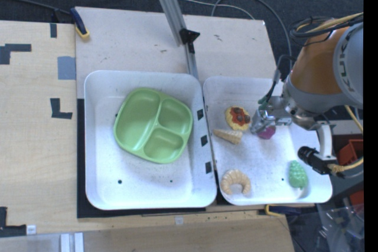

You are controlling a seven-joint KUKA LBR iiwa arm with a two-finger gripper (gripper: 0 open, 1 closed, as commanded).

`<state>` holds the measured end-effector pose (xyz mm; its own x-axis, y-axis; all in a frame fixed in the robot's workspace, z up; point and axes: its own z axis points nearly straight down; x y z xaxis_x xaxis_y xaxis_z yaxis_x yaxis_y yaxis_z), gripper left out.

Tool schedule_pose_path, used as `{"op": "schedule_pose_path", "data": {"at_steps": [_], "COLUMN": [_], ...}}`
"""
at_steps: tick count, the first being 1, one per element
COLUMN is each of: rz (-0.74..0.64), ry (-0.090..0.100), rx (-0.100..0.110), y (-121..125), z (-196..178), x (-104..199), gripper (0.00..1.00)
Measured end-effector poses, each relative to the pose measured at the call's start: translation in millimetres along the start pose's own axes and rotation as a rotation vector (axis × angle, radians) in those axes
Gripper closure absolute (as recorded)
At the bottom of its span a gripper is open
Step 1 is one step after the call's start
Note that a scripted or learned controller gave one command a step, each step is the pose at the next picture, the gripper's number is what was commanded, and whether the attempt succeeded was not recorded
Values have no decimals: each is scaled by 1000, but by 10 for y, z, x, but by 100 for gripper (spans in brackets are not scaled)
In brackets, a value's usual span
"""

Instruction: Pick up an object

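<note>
The right bin (248, 87) holds several toy foods: a round red and yellow pizza-like piece (238, 117), a pale cone (228, 136), a croissant (237, 182), a green piece (297, 174) and a purple piece (267, 132). My gripper (264, 121) reaches down from the right over the purple piece, whose top it covers. The purple piece shows just below the fingertips, touching or very near them.
The left bin (97, 127) bears a green divided plate (154, 124), tilted slightly. A metal pole (171, 0) slants across the bench at the back. The arm's grey and orange body (322, 71) overhangs the right bin's far right side.
</note>
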<state>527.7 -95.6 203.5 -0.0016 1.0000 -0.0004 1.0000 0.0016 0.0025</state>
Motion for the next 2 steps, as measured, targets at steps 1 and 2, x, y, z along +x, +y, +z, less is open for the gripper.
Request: {"op": "schedule_pose_path", "data": {"at_steps": [1, 2], "rz": [0, -4], "ry": [0, 2], "rx": [1, 4], "y": [6, 112], "z": [-233, -237], "x": [4, 426], "gripper": [100, 100]}}
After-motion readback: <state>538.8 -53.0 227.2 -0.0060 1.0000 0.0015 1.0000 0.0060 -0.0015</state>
